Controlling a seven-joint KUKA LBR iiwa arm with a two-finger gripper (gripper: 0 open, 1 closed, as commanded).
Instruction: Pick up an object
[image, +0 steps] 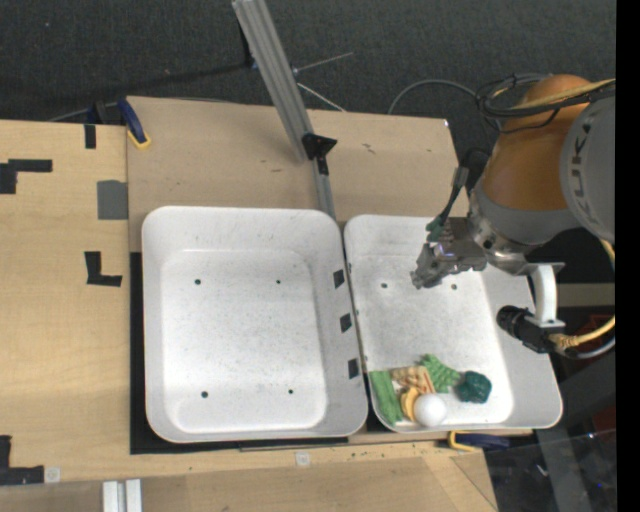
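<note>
So the stuff worth grabbing is all heaped in the near corner of the right bin: a white ball at the front, a dark green chunky thing just to its right, a lighter green leafy-looking piece behind them, and something tan and yellow on the left of the heap, hard to name at this size. They're all touching or overlapping, pressed up against the bin's near wall. The left bin sits right alongside, white and speckled like its twin.

The gripper hangs over the far half of the right bin, well apart from the pile, with nothing visibly in it. Whether it's spread or pinched, can't tell; it's a dark blur from this angle. The grey arm with its orange band comes in from the right behind it.

Looks like the task is at the approach stage, nothing picked yet. The next move would need the gripper to travel toward the near corner and come down on one item. The ball or the dark green thing look like the cleanest targets since they sit at the edge of the heap. The catch is the crowding and the wall right there, so a sloppy descent could just shove things around or clip the rim.
</note>
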